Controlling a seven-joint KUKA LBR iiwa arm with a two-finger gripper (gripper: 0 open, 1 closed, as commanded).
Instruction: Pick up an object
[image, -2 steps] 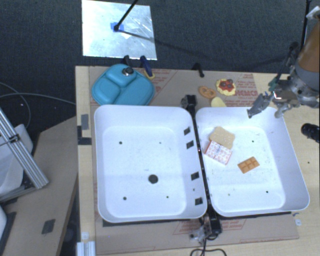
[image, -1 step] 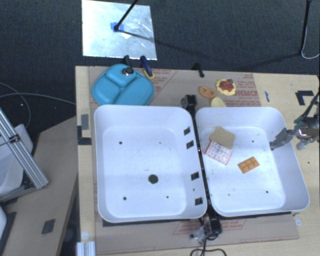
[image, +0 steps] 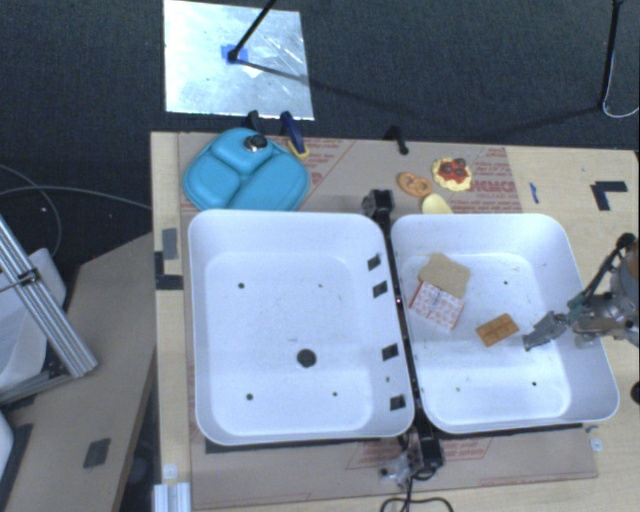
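At the frame's right edge, the grey two-finger gripper (image: 540, 331) hangs over the right white bin (image: 590, 400), grip state unclear, just beside a small orange cracker-like block (image: 497, 329).

**Not much readable text here**

Honestly nothing legible. The cardboard sheet (image: 340, 165) under the bins has reddish printing along its top edge near the right bin (image: 560, 235) and again along the bottom edge, but the letters are too small and blurred to make out. The little box (image: 437, 305) in the right bin has a red-and-white pattern, no words I can read. No numbers or brand names I can pick out either.
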